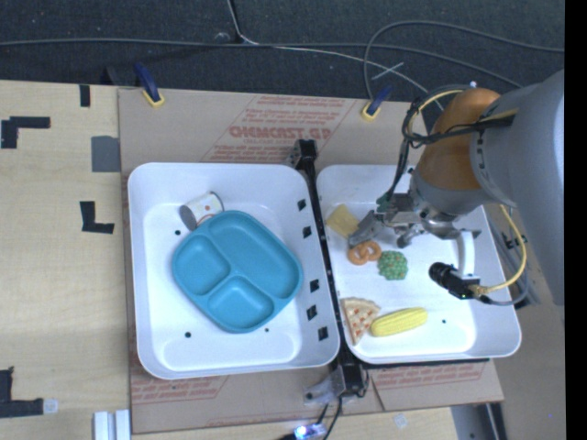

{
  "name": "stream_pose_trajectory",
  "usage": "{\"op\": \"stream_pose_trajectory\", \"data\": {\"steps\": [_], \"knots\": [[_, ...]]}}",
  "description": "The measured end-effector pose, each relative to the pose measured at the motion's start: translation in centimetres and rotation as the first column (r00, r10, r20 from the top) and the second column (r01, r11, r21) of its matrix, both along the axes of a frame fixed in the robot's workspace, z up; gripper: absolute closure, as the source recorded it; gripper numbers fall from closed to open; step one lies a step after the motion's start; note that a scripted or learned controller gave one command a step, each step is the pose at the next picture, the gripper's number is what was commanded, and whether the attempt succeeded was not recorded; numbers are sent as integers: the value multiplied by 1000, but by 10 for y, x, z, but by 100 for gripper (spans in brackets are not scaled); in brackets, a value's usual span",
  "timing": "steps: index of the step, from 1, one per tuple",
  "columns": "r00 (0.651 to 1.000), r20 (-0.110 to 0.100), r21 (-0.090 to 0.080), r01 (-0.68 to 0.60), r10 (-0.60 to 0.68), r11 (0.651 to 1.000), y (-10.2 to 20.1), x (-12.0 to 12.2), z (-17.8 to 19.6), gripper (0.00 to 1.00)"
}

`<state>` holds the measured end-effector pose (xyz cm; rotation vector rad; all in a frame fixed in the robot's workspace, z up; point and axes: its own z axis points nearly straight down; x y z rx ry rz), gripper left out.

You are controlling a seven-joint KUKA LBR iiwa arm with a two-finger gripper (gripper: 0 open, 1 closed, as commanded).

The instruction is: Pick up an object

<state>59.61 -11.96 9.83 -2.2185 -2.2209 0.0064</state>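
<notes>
A pretzel-shaped orange piece [364, 252] lies in the right-hand white bin [495, 337], close to the divider, with the tip of the gripper [373, 234] touching or hanging just above its upper edge. The slant of the view and the dark metal of the tool make it impossible to tell how far the pincer is parted, and nothing can be seen held in it. Just above sits a pale yellow block [342, 219]; to the right a green broccoli floret [393, 265]; towards the near wall a pizza slice [359, 317] and a corn cob [397, 321] lie side by side. The grey arm [514, 145], cut off at the frame's right, hides part of the bin's far corner. In the left-hand bin [151, 337] a blue divided tray [237, 269] partly covers a small cup [201, 210] lying on its side
</notes>
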Motion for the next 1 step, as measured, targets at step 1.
{"op": "stream_pose_trajectory", "data": {"steps": [1], "knots": [[1000, 1, 1, -2, 2, 1000, 1, 0, 12, 100]]}}
